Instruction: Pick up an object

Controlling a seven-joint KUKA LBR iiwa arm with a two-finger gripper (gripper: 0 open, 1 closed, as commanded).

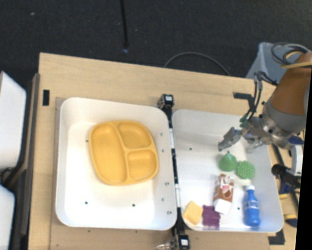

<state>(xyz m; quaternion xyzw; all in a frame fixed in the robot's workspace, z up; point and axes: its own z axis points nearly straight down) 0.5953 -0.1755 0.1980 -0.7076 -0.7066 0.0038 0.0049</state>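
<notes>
In the right bin (197, 153), near its far right corner, the gripper (237, 139) hangs just above the floor with its fingers spread and nothing between them. Just beside it, toward the near edge, lie a green pear-shaped toy (228, 162) and a green textured ball (245, 170) — the two close together. Nearer the front edge are a brown-and-white packet (224, 191), a blue bottle (252, 207), a purple block (210, 215) and a yellow block (193, 212). The left bin (71, 207) carries a yellow divided tray (123, 152) at its centre
</notes>
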